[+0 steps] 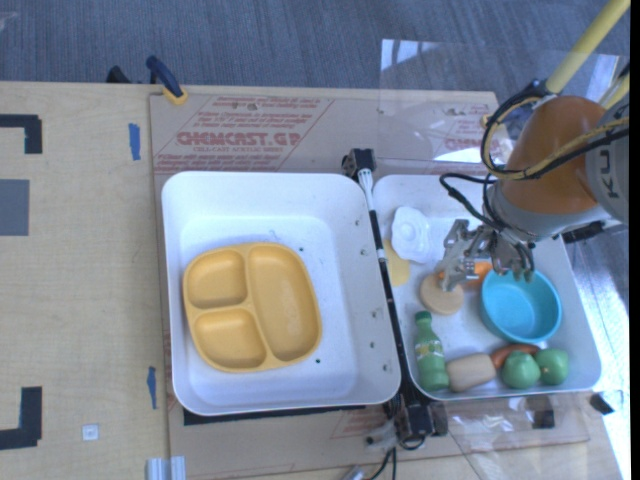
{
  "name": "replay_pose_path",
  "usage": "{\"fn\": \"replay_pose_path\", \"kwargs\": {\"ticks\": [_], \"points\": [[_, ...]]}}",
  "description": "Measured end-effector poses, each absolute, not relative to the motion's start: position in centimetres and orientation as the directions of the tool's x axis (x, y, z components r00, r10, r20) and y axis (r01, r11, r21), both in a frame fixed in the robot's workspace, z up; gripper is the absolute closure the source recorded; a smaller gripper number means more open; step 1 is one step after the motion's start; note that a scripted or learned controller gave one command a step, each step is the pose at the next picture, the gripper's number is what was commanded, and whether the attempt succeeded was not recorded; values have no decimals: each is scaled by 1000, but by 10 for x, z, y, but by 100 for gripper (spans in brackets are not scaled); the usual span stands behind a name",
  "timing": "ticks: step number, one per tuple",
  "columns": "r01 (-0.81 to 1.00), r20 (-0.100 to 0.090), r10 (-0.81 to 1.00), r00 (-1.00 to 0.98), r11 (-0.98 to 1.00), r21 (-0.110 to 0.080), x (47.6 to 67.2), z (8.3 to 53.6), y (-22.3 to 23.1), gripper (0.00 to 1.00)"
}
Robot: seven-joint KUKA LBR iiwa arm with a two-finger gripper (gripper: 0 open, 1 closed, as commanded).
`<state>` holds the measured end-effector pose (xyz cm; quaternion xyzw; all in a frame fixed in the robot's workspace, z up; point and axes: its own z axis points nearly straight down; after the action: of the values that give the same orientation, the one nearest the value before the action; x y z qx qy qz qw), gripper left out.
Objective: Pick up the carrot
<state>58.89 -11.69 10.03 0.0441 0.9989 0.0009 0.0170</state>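
An orange-red carrot [512, 352] lies near the front of the right bin [585, 368], between a tan bread roll [471, 371] and a green apple [521, 370], partly under the rim of a blue bowl [520, 306]. My gripper [485, 256] hangs low over the middle of that bin, just left of the bowl and above a tan round piece [441, 294]. A small orange bit [482, 266] shows right under the gripper; what it belongs to is unclear. The carrot at the front lies apart from the gripper.
The left bin [200, 208] holds a yellow three-compartment plate [252, 306]. The right bin also has a white crumpled object [411, 233], a yellow slice [399, 269], a green bottle [429, 350] and a second green fruit [553, 366]. Cables loop around the wrist [545, 163].
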Motion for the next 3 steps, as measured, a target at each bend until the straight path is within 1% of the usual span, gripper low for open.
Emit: {"fn": "replay_pose_path", "kwargs": {"ticks": [1, 2, 3], "points": [[192, -13, 192, -981, 981, 0, 603, 143, -141, 100], [-284, -3, -284, -959, 959, 3, 541, 124, -178, 100], [-291, -14, -291, -957, 957, -3, 588, 183, -131, 100]]}}
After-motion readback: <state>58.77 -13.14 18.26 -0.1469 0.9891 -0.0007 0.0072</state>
